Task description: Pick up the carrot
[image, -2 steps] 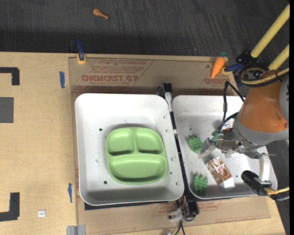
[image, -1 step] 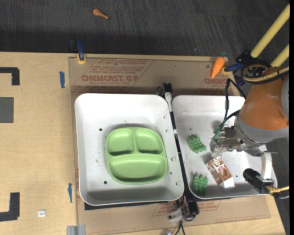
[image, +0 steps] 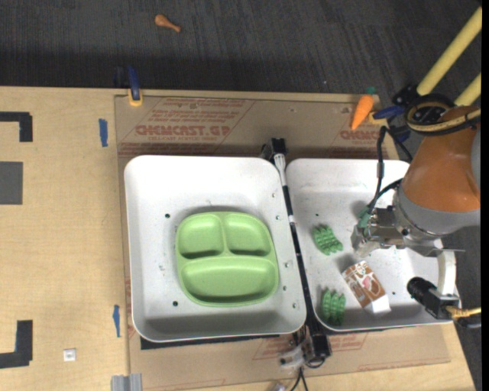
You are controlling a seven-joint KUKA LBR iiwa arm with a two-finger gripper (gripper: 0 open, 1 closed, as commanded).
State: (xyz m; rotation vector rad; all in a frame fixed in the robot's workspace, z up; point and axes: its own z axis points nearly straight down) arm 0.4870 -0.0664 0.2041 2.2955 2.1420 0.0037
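Note:
The carrot [image: 362, 109], small and orange with a green top, lies on the cardboard bench beyond the far rim of the right bin [image: 336, 174], outside both bins. My gripper [image: 368, 238] hangs low over the right bin's middle, well nearer the camera than the carrot and slightly right of it. It is just above a brown and white snack packet [image: 365, 285]. Nothing shows held in it. The arm's orange band [image: 443, 176] covers the bin's right part.
Two green ridged toys lie in the right bin, one at centre [image: 328, 239], one near the front rim [image: 332, 304]. The left bin [image: 153, 191] holds a green divided plate [image: 226, 256]. A small orange object [image: 166, 23] lies on the dark floor beyond the bench.

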